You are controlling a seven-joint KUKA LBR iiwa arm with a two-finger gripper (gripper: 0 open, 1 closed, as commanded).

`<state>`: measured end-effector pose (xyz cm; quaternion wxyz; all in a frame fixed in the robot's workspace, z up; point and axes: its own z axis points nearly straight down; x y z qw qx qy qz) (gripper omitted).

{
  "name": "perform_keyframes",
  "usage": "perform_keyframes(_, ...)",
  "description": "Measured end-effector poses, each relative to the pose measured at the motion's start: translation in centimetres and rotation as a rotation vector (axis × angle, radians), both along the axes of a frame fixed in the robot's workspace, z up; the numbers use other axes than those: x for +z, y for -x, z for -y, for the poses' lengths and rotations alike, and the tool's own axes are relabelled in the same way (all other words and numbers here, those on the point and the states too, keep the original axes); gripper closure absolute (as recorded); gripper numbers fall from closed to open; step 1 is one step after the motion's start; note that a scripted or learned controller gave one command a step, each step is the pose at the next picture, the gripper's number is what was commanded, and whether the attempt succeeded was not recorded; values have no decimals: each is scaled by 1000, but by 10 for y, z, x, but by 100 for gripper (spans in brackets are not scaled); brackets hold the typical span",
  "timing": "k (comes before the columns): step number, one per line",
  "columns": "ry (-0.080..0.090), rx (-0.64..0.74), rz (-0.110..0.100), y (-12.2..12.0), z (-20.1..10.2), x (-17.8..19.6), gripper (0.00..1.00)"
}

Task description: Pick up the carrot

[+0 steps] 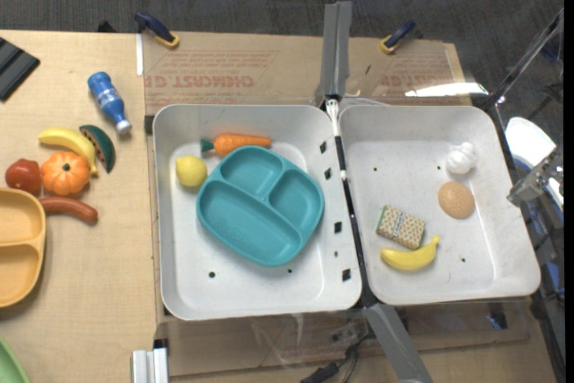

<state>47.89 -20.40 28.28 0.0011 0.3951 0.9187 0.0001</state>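
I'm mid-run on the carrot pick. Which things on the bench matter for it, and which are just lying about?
For the job:
carrot, in the left bin, lying against the teal plate

Just lying about:
lemon
banana, cracker, egg, garlic in the right bin
bottle, pumpkin, sausage outside the bins

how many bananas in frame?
2. One banana lies in the right bin, near its front edge beside a cracker box. The other banana lies on the bench left of the bins, above a small pumpkin. None seem hidden.
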Motion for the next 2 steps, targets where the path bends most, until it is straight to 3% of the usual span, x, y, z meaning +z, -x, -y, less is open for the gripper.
perform_keyframes(1,0,-2,1,0,18,14,100)
perform_keyframes(2,-2,219,-2,0,18,-142,100)
